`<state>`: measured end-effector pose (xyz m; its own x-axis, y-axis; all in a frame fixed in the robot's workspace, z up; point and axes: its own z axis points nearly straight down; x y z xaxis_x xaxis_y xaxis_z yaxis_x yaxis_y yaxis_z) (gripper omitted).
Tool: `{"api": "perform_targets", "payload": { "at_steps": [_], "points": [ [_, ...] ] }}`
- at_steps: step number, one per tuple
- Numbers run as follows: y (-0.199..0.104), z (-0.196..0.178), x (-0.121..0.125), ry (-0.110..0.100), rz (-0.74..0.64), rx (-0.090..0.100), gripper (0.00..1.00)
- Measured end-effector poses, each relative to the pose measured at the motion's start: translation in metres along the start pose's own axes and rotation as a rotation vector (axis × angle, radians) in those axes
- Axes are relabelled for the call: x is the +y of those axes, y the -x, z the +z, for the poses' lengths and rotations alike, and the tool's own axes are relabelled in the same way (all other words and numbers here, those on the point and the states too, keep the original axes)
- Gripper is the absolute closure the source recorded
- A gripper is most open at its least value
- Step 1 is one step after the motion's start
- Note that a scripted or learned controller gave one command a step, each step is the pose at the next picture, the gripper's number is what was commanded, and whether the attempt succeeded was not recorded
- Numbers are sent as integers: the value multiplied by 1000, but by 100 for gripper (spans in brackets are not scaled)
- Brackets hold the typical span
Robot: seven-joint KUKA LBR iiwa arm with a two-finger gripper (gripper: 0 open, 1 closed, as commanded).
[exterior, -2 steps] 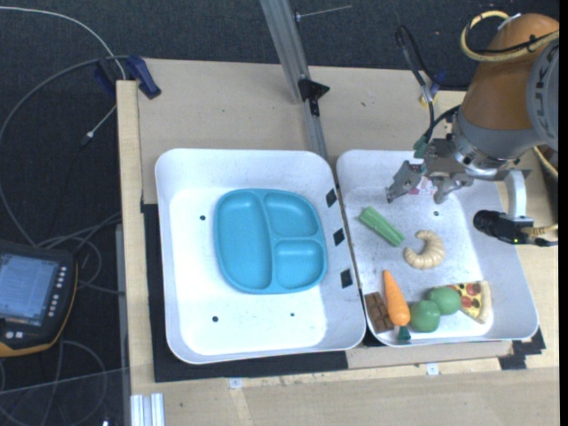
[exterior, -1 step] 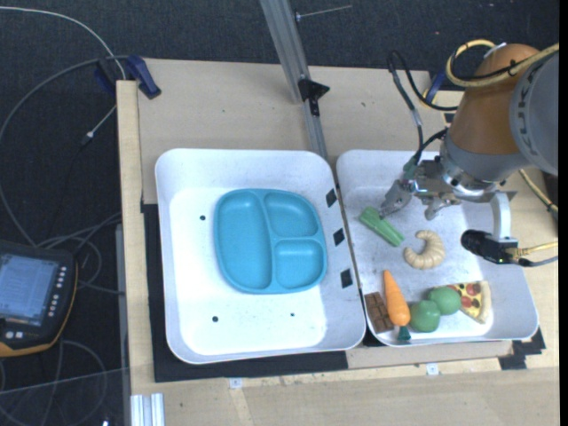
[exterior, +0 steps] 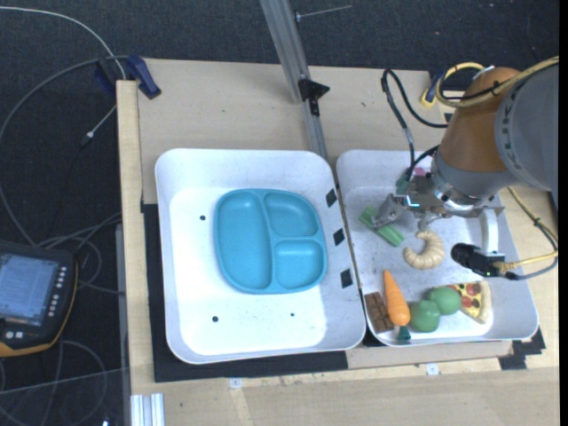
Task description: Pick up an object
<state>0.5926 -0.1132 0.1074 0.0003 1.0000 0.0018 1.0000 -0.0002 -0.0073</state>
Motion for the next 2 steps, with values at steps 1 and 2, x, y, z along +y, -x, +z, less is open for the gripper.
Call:
{"api": "perform_targets", "payload": {
  "at_steps": [1, 2],
  "points": [
    [-1, -14, 2, 8, -1, 0, 100],
    [-9, -64, -3, 12, -2, -2, 100]
  ]
}}
